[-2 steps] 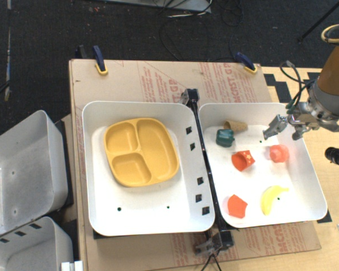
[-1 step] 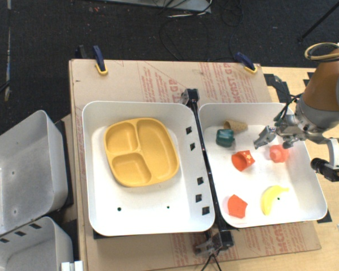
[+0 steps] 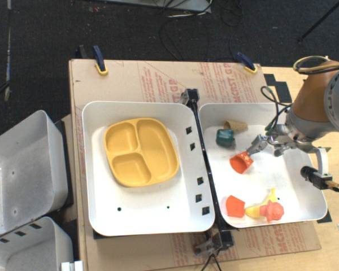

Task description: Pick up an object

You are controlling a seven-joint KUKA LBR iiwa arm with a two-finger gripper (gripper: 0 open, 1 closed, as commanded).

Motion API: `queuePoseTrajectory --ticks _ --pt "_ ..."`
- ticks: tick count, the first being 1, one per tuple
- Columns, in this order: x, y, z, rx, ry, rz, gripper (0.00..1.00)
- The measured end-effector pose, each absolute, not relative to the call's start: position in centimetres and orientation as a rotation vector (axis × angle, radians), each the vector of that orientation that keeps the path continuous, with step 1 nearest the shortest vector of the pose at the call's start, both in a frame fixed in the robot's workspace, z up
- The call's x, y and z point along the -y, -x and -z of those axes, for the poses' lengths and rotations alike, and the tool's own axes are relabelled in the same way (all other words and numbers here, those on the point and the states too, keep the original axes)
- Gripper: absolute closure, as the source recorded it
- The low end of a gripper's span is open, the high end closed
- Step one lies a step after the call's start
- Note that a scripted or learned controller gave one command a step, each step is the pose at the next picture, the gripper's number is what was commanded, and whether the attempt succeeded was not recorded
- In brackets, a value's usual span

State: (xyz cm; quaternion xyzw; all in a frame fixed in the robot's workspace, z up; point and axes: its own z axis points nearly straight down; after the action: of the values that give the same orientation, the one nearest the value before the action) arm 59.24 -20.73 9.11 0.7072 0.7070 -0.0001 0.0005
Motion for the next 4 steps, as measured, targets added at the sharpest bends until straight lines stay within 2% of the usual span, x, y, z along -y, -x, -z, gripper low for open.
queuePoseTrajectory --ticks 1,2,3,4 --pt "20.7 -59.3 -10.3 -2.22 -2.22 -0.001 1.0" --pt "20.2 -58.8 -14.9 -2.221 -2.216 -0.004 1.0" --pt "20.4 -59.3 -19.2 -2.221 -2.214 -0.003 1.0" --pt "20.4 -59.4 -22.0 -2.222 -2.215 -0.003 1.0"
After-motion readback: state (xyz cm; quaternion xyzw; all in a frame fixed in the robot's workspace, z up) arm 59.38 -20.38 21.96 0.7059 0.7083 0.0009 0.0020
